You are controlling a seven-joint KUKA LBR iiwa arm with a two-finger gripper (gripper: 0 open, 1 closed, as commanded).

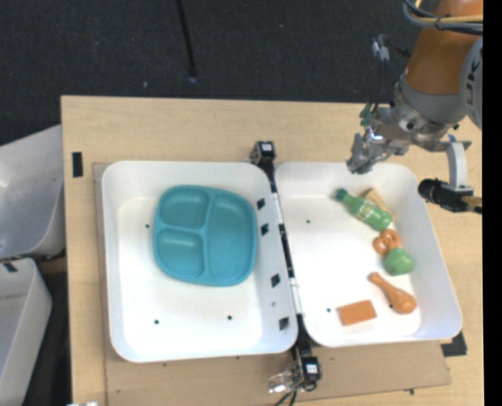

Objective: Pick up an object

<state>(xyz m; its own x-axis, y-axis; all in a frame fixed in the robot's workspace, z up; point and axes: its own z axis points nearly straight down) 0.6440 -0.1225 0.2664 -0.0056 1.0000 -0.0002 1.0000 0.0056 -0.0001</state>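
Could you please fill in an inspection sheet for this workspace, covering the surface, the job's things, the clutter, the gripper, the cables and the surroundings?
Surface: wooden bench bearing left bin and right bin, side by side.
Job's things: in the right bin, green bottle, green and orange toy, orange club-shaped toy, orange block.
Clutter: teal divided plate in the left bin.
Gripper: gripper above the right bin's far edge, near the bottle; nothing seen between its fingers.
Cables: loops atop the arm; thin dark line on the floor.
Surroundings: dark floor, white containers at the left.
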